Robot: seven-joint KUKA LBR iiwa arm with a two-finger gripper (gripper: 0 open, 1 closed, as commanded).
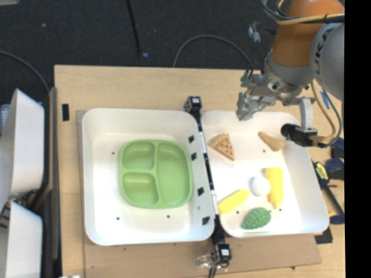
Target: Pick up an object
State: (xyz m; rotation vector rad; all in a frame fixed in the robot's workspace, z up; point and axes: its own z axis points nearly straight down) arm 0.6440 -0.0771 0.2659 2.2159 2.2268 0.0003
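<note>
My gripper [246,110] hangs over the right bin's [301,213] far rim; whether it is open, I cannot tell. A wooden bench [145,77] on dark floor [87,22] bears both bins. The pizza slice [222,146] lies nearby, untouched.

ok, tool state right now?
Tool: cannot be told. It hangs over the right bin's far edge, nothing visibly in it.
</note>
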